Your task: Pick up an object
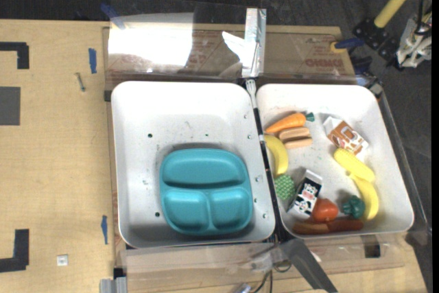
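The right bin (391,147) holds several toy foods. An orange carrot (285,122) lies at its upper left with a hot dog (295,137) just below it. A yellow banana (277,154) rests against the left wall above a green bumpy piece (284,185). A small black-and-white carton (307,194) stands near the middle. An orange-and-white box (347,137) lies at the upper right. A second banana (363,182) curves down the right side. A red pepper (324,210), a dark green piece (352,206) and a reddish-brown sausage (328,226) lie along the front wall.
The left bin (130,120) holds a teal divided tray (204,191) toward its front. A clear plastic sheet (178,44) and a metal divider post (253,38) stand behind the bins. Brown cardboard (48,147) covers the bench on the left. A yellow-handled tool (394,3) lies at the top right.
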Robot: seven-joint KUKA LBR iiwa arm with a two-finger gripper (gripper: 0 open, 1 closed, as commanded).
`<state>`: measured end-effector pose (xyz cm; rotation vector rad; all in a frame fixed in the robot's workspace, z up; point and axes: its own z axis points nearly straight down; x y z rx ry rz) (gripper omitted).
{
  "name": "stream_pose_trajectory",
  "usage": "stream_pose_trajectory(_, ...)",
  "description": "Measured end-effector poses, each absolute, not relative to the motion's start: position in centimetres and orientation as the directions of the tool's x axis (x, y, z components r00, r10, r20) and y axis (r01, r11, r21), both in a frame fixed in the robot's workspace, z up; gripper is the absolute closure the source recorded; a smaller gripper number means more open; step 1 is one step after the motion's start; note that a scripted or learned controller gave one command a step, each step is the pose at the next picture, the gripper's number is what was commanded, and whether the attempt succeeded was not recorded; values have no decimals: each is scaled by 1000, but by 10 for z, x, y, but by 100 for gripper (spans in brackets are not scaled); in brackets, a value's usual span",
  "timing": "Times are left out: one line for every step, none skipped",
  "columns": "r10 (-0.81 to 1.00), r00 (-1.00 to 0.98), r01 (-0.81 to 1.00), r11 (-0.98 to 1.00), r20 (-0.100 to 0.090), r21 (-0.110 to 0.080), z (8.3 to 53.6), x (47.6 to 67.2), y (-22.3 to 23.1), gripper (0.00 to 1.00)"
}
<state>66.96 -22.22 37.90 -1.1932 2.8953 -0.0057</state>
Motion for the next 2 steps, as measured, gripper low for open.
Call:
stream_pose_trajectory(-703,-712,-703,712,-14,-7,385,672,-222,100)
stream_pose_trajectory(-938,-347,-938,347,-5,3,333,666,-223,100)
